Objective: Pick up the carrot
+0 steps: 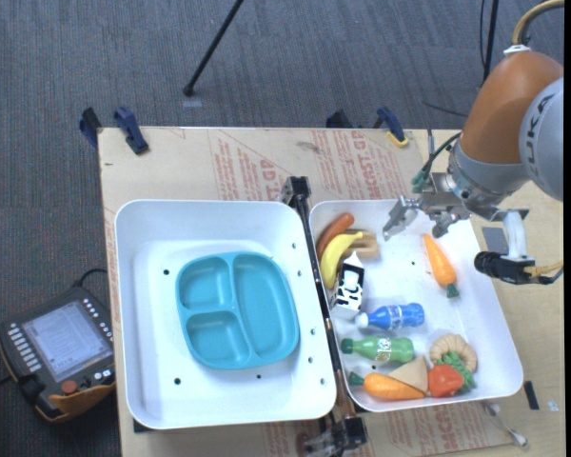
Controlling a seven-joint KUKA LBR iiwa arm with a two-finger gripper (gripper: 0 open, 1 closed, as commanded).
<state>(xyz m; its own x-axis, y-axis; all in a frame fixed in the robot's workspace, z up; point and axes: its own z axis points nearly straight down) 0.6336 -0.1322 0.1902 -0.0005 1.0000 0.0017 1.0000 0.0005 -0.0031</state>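
Carrot (439, 263) lies just below pincer (421, 217)

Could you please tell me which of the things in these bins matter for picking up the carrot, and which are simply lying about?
For the job:
carrot, in the right bin
claw, just up and to the left of it

Lying about:
blue plate, in the left bin
banana
sausage
blue bottle
green bottle
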